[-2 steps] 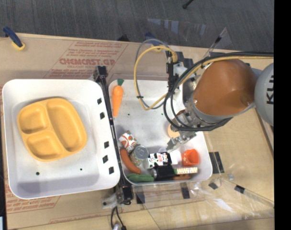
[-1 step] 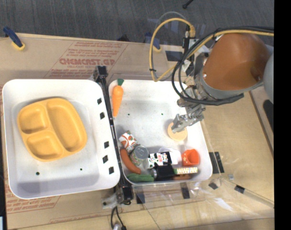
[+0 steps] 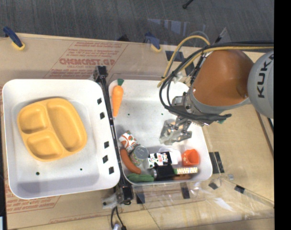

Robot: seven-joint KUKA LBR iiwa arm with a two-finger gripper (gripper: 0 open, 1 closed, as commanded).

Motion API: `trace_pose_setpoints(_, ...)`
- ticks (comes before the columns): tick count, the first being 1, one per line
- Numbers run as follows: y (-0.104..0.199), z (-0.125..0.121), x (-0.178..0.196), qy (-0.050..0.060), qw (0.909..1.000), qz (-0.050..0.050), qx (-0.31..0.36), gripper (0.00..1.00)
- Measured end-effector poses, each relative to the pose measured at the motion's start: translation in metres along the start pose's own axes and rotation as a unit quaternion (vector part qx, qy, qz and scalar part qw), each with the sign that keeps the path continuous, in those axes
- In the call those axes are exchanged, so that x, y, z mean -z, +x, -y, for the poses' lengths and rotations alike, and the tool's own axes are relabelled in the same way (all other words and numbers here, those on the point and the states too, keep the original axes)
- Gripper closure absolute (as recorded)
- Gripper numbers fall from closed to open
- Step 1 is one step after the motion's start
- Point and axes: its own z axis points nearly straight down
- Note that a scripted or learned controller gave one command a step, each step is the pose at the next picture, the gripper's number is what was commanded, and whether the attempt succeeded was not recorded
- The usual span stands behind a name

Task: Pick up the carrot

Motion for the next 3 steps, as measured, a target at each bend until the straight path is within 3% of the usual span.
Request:
trace_pose_setpoints(1, 0.059, 0.006, -0.027, 0.000, 0.9598, 0.000, 0.281, 1.00)
trace_pose_setpoints(2, 0.039, 0.029, 0.072, 0.009, 0.9618, -0.001, 0.274, 1.00)
trace_pose_setpoints(3, 0.071, -0.033, 0.020, -0.003, 0.9483, 0.000, 0.317, 1.00)
